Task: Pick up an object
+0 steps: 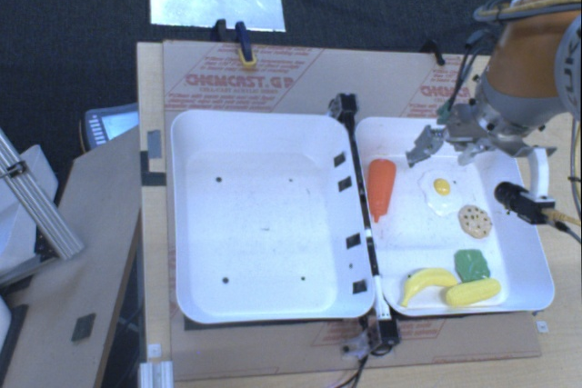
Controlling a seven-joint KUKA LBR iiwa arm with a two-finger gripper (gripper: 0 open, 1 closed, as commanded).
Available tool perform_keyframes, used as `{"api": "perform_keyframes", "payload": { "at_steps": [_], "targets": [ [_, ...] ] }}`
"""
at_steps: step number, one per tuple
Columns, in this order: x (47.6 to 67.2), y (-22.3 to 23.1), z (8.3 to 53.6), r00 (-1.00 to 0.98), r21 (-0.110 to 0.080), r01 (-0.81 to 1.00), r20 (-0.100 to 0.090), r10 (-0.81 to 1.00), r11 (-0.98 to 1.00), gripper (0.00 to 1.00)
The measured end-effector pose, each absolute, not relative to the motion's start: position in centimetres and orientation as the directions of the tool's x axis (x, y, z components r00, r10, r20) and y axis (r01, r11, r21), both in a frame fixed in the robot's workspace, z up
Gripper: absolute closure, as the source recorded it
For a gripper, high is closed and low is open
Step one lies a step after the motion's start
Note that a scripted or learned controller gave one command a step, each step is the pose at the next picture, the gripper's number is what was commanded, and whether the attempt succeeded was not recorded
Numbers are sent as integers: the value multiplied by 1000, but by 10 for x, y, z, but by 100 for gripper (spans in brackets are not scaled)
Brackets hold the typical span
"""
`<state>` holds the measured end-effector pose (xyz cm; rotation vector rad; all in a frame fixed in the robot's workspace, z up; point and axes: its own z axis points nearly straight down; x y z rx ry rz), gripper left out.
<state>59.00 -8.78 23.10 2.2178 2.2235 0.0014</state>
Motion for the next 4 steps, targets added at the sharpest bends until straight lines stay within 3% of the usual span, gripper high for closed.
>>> {"api": "perform_keyframes", "payload": {
  "at_steps": [1,2,3,4],
  "targets": [
    [590,-48,425,-9,22,1000,-1,1000,9,0],
    [589,-50,426,-9,8,1000,-1,1000,9,100],
    [576,-3,540,-9,16,1000,1,1000,9,100],
    [537,14,536,-6,3,1000,1,1000,6,100]
  ]
}}
